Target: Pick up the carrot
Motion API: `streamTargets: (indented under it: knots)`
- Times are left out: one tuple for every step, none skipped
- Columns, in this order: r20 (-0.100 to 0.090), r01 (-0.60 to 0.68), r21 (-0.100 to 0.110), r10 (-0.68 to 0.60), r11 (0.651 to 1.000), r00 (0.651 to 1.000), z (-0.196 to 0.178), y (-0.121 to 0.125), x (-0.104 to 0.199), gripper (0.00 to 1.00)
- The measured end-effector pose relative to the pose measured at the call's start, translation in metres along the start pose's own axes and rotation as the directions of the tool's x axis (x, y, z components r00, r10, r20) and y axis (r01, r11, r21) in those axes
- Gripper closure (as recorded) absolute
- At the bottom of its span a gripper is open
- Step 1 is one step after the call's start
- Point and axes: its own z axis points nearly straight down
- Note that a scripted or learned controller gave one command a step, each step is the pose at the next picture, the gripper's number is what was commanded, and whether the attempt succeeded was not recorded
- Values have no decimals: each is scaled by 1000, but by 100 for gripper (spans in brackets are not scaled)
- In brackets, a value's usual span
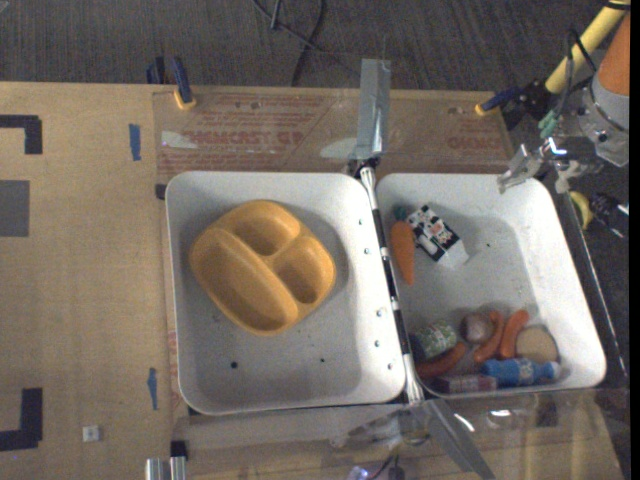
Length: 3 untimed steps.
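The carrot (402,251) is orange with a green top and lies lengthwise in the right bin (520,268), close against the bin's left wall. My gripper (541,162) hangs over the bin's back right corner, well to the right of the carrot and clear of it. Nothing is visible in its grasp. The grey arm with its orange band comes in from the upper right.
A black-and-white carton (436,234) lies just right of the carrot. Several toy foods (490,348) crowd the right bin's front edge, among them a blue bottle (518,371). A yellow divided plate (262,265) sits in the left bin (200,368). Cables and clamps lie behind the bins.
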Motion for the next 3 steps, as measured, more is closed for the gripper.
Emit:
streamTargets:
  knots:
    - [0,-124,1,124,992,992,125,-67,28,0]
    - [0,-124,1,124,992,992,124,-67,28,0]
    - [1,-25,-5,25,1000,1000,164,-20,71,0]
